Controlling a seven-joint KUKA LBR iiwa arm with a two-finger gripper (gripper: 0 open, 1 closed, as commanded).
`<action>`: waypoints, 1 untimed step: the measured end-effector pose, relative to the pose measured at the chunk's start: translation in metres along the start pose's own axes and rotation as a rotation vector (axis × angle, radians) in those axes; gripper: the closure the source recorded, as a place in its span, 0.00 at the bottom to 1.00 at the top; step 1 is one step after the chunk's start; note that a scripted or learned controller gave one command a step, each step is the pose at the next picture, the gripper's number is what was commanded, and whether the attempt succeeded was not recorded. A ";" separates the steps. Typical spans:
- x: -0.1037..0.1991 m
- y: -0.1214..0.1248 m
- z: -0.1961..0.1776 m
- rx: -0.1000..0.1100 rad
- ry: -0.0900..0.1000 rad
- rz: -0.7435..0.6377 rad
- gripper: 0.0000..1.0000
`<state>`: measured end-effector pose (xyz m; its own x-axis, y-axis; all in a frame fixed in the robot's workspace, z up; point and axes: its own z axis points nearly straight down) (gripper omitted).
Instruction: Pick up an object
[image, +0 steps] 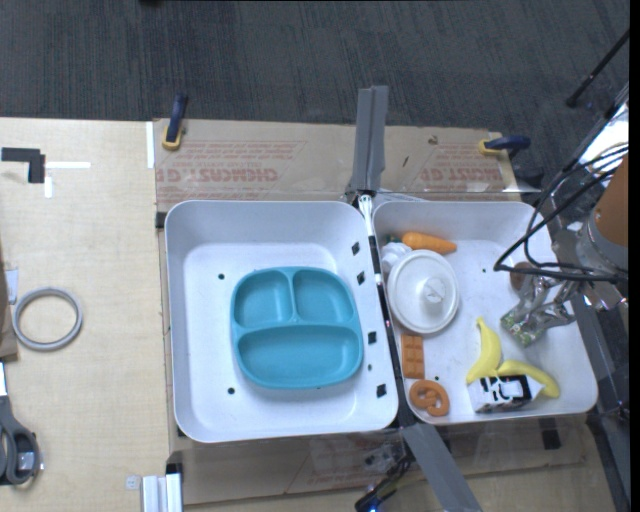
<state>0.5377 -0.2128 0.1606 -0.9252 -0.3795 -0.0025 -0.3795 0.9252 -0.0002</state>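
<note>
My gripper (528, 320) hangs over the right side of the right bin (470, 215), just right of the yellow banana (487, 352). A small greenish-grey shape sits at its tip; whether it is held I cannot tell. In the same bin lie an orange carrot (429, 242), a white round lidded bowl (424, 291), an orange waffle strip (412, 354), a brown pretzel (430, 397), a second banana (532, 375) and a black-and-white item (506, 392).
The left bin (190, 240) holds a blue divided plate (296, 327). A grey divider post (370, 140) stands between the bins at the back. Cables (560, 215) trail near the arm. A grey ring (45, 318) lies on the wooden bench at left.
</note>
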 end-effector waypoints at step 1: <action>0.026 0.053 0.068 0.000 -0.001 -0.107 1.00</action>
<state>0.4939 -0.1730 0.0921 -0.8793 -0.4762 -0.0039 -0.4762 0.8793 -0.0006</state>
